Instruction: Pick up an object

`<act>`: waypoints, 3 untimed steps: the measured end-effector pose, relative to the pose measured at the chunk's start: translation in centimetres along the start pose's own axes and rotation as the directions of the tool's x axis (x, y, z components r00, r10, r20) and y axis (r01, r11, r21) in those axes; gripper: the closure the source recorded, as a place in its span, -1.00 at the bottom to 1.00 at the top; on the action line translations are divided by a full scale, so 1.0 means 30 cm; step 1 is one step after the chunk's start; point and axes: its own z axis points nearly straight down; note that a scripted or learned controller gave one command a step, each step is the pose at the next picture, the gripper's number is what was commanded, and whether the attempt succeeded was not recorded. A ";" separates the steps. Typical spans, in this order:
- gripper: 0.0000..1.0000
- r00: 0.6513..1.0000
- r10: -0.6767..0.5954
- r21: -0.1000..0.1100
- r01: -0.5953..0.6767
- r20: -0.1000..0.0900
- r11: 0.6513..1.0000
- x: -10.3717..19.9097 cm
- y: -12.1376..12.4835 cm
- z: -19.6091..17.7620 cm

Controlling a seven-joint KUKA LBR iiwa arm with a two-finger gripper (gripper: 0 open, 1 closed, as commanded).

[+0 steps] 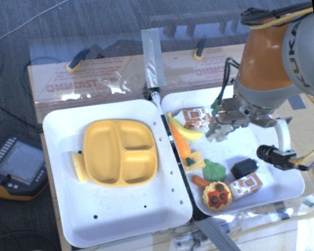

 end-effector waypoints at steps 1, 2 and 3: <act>1.00 0.991 -0.131 -0.002 0.131 -0.002 0.991 0.080 0.183 -0.175; 1.00 1.000 0.016 -0.001 -0.016 0.000 1.000 0.193 0.046 -0.383; 1.00 0.986 0.168 0.001 -0.168 0.001 0.986 0.066 -0.068 -0.122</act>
